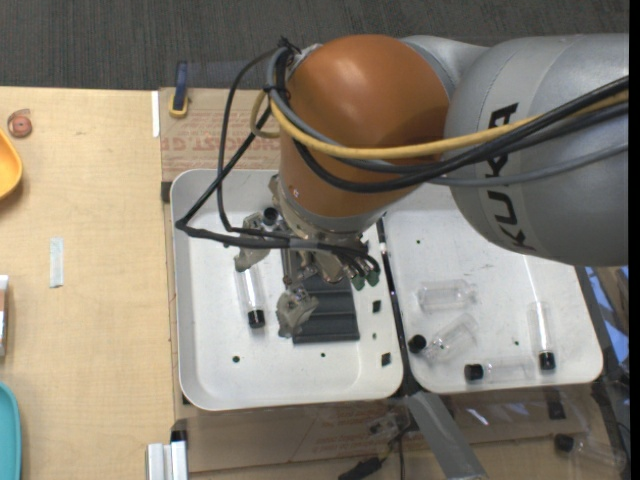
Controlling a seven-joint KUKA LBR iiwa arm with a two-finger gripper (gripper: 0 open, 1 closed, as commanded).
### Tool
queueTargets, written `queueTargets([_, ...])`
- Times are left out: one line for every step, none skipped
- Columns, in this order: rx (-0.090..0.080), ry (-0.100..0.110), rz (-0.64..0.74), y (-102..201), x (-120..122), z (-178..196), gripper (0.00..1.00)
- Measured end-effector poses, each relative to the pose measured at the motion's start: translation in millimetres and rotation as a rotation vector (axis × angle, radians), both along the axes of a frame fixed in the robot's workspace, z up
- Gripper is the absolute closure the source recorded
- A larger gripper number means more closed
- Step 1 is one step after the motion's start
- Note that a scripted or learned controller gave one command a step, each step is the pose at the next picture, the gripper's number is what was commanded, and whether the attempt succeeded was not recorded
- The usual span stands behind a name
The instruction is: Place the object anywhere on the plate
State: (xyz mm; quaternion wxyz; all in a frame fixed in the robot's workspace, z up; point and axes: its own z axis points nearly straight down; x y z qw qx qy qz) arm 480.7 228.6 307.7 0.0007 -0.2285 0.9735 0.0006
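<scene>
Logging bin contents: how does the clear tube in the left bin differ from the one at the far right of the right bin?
The left bin tube lies beside the gripper and a dark ridged block; the right bin tube lies apart from the arm, near that bin's right wall. The left one is partly hidden by the gripper hardware; the right one shows whole. Both are clear, black-capped at the near end, lying flat.
</scene>
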Motion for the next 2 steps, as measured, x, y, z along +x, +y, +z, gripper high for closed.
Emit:
queueTargets([0.002,-0.002,-0.004,-0.2,1.6,9.1,1.0])
queueTargets([0.002,-0.002,-0.005,-0.4,1.7,9.0,0.0])
